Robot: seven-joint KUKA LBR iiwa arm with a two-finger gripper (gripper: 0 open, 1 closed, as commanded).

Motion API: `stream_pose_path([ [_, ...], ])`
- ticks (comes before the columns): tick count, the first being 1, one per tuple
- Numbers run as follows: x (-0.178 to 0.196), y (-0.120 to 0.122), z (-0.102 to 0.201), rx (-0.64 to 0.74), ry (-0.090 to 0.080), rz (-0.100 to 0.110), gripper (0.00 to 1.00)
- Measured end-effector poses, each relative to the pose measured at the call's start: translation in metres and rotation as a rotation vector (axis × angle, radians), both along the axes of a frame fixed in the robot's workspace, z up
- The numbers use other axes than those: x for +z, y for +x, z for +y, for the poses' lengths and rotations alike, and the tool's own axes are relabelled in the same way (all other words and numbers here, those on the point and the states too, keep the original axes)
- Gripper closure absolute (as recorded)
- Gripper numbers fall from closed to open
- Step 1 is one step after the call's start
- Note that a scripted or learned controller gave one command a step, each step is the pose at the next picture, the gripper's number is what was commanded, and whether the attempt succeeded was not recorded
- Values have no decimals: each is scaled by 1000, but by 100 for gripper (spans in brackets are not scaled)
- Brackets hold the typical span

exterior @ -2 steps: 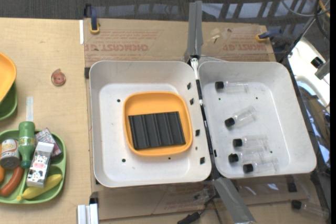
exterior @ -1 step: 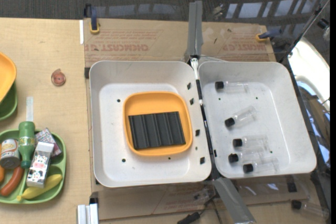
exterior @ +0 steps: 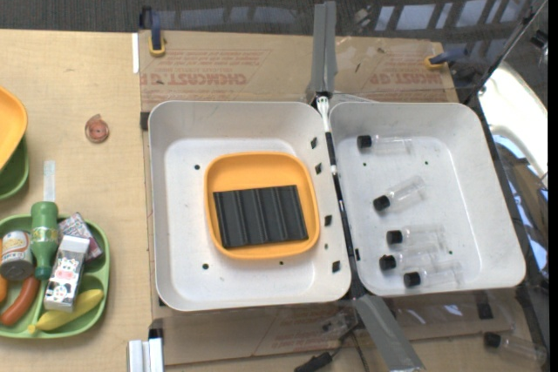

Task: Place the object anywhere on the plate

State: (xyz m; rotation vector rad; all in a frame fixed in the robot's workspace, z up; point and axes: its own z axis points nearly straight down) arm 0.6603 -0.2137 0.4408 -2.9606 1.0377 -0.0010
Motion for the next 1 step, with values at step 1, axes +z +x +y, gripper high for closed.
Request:
stream_pose_path([
  [1, 0, 0, 2, 325, 1, -2, 100],
])
